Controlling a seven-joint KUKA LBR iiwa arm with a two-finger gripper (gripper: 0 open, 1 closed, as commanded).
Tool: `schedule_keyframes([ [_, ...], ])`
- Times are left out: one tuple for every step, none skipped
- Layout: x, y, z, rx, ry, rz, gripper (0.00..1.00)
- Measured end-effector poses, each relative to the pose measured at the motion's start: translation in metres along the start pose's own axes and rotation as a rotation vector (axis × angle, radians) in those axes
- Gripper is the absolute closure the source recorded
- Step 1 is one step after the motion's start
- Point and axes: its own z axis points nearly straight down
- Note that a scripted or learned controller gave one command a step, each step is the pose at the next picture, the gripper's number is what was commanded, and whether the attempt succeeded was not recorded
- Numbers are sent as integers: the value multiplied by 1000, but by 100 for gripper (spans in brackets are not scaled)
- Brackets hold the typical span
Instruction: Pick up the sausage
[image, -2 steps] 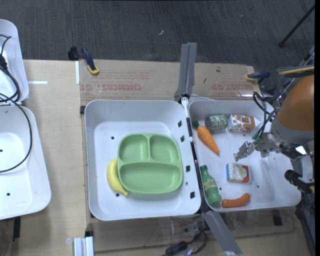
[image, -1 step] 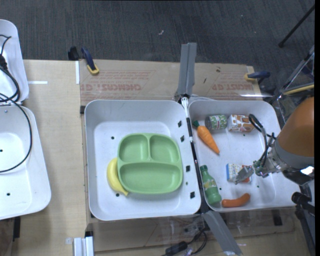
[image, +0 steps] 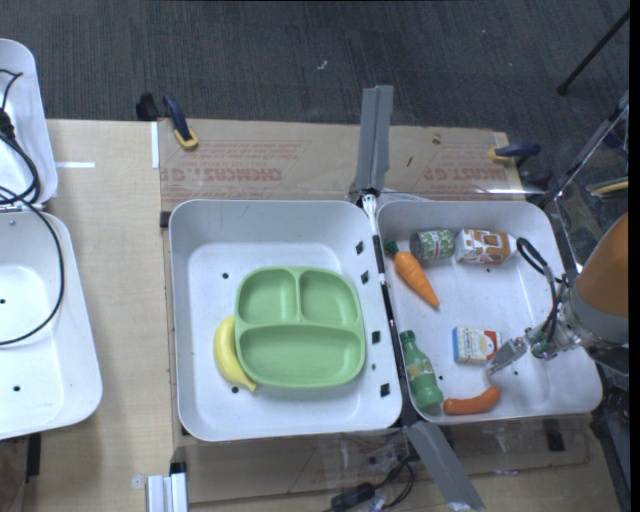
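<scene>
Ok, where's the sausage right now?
The sausage lies at the near edge of the right bin, just right of the green bottle and below the small carton.

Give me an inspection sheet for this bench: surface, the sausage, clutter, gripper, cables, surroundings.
Surface: two white bins side by side, left bin and right bin, on a wooden bench.
Job's things: sausage lies at the right bin's near edge, beside the green bottle; not held.
Clutter: right bin has a carrot, can, brown carton and small box. Left bin has a green tray with a banana against its left side.
Gripper: gripper low over the right bin, above and right of the sausage; too blurred to judge more.
Cables: black cable over the white unit at left.
Surroundings: clamps at the bench's far edge; dark floor beyond.
</scene>
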Motion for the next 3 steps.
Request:
schedule_keyframes([
  [5,2,0,0,0,-127,0],
  [63,22,0,0,0,-248,0],
  [62,23,-9,-1,-1,-243,100],
])
